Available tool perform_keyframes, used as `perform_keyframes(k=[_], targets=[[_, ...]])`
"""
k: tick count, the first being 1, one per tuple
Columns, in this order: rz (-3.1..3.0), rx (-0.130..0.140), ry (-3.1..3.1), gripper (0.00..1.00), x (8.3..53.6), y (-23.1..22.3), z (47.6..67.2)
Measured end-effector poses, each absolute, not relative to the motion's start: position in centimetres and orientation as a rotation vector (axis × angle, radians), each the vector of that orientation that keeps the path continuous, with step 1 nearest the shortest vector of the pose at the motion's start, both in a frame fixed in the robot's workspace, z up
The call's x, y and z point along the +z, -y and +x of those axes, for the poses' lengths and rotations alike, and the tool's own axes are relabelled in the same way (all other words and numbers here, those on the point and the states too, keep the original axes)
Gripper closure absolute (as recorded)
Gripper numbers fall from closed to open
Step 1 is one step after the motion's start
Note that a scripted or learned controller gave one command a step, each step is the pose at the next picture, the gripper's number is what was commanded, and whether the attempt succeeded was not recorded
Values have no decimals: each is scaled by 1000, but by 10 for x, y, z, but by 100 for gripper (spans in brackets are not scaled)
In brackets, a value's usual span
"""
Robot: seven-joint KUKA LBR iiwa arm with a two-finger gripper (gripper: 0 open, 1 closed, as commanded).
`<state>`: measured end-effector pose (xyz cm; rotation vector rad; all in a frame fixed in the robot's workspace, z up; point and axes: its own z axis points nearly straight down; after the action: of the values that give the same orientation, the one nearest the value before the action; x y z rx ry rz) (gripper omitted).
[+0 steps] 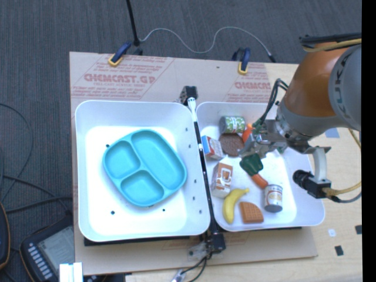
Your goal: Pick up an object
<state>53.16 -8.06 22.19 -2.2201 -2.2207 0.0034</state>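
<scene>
1. Gripper (257, 151): hung over the right bin (305, 216); finger spread could not be told.
2. Green pepper (252, 164): glossy, just under the gripper.
3. Left bin (88, 175): held a smooth blue three-compartment plate (144, 167).

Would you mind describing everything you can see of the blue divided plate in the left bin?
The blue divided plate is a light blue tray with rounded corners, seemingly smooth plastic, split by raised ridges into three compartments: one long section along its upper right and two smaller ones beside it. It lies flat, turned at an angle, near the middle of the left bin, resting on the bin's white floor. Nothing sits in any compartment, and nothing else touches it.
</scene>
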Motion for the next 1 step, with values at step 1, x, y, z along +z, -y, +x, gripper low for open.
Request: perform_keyframes(k=[1], targets=[[-2220,4,2221,100,231,81,532]])
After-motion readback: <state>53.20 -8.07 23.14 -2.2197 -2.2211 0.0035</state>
